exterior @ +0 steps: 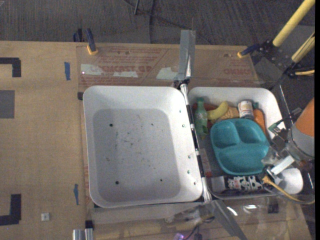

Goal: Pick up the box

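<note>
We look down on a wooden surface (40, 134) bearing two white bins side by side. The left bin (95, 104) shows only dark specks on its floor. The right bin (270, 100) is crowded.

In the right bin, a teal plate (239, 146) with divided sections lies tilted across the middle, covering much of what is under it. Along the bin's left wall stands a green bottle (201, 116). Just beside it, toward the far wall, a banana (218, 111) rests against something orange. A can (245, 108) sits near the far right corner, with a carrot (259, 120) just beside it, running down toward the plate.

The box (243, 183), patterned black and white like a cow hide, lies at the near edge of the right bin, partly tucked under the plate's near rim. Only a strip of it shows.

The arm (306, 129) comes in from the right, its orange band at the frame's edge. The jaws (278, 163) sit at the plate's right rim, above and to the right of the box, apart from it. We cannot tell whether they are wide or narrow; the parts there are small and cluttered. A white rounded object (291, 180) lies just below them, with a yellow cable (285, 193) curling beneath it.
</note>
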`<act>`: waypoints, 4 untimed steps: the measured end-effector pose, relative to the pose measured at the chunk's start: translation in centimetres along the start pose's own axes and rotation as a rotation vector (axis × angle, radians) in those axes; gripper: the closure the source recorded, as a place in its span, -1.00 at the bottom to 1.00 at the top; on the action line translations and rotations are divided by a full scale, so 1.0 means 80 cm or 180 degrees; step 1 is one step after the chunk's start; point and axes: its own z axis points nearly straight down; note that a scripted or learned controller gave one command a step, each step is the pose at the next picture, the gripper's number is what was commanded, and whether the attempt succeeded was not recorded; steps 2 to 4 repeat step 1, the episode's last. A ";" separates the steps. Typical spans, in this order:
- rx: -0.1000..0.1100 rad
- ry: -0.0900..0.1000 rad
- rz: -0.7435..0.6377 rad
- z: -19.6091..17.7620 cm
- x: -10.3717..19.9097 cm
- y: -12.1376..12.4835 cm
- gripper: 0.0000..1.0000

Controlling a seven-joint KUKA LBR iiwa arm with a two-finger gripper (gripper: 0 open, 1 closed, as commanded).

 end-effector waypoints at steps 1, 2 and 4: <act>-0.0002 0.0002 0.0001 -0.001 0.000 0.000 -1.00; -0.0002 0.0002 0.0001 -0.001 0.000 0.000 -1.00; -0.0002 0.0002 0.0001 -0.001 0.000 0.000 -1.00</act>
